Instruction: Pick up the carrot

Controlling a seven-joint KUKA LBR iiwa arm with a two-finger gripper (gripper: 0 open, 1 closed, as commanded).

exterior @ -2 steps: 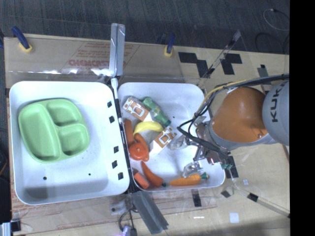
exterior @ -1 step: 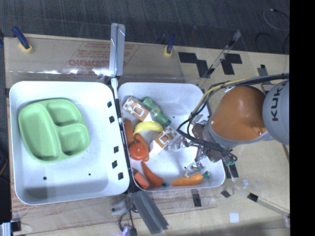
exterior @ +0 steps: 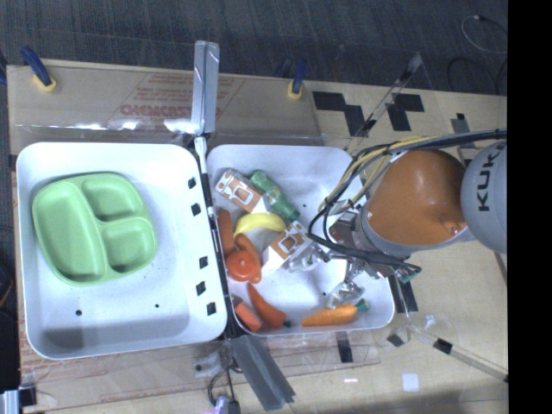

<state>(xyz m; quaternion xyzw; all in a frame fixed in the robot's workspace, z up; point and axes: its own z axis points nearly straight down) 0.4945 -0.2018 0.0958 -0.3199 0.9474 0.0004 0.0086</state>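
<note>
Jaws (exterior: 349, 293) hover over the carrot (exterior: 329, 316), their spread indistinct amid cables.

My body is grey and rounded, with black letters "KU" printed on my outer link (exterior: 487, 192) at the right. Above my wrist sits a broad glossy orange band (exterior: 418, 198), dome-shaped and catching a pale highlight. Black and yellow cables (exterior: 373, 158) loop over that band and curl around its left side, some trailing away toward the right. Below the orange, my wrist narrows into dark metal fittings and small silvery parts (exterior: 349, 270).
</note>
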